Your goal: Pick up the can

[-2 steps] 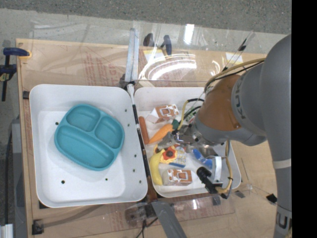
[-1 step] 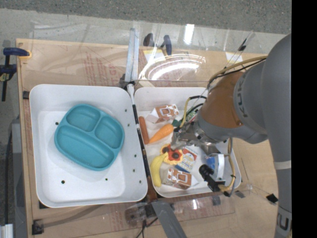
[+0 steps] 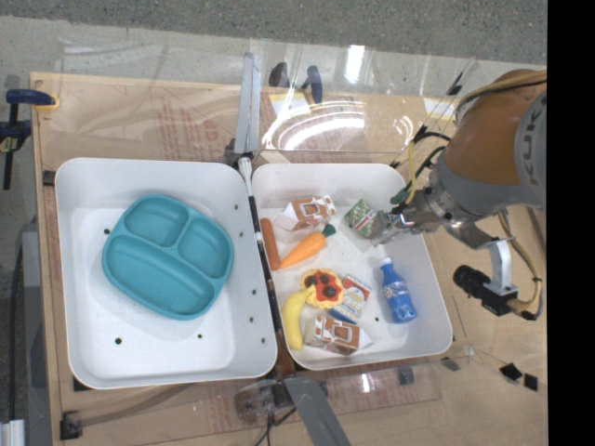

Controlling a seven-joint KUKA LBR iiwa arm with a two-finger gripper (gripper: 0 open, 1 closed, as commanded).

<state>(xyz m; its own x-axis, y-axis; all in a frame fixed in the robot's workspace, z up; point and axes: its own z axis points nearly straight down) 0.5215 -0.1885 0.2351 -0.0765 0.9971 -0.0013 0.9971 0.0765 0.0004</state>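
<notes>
Apparently fingers (image 3: 389,228) beside green can (image 3: 362,217) in right bin (image 3: 423,342); cannot tell if apart.

glossy white plastic bins (image 3: 84,342), wooden bench (image 3: 121,119)

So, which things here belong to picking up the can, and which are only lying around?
Belong to the job:
- can, green, in the right bin
- gripper, just beside the can

Only lying around:
- blue bottle
- carrot
- sausage
- banana
- two small cartons
- blue divided plate in the left bin
</notes>
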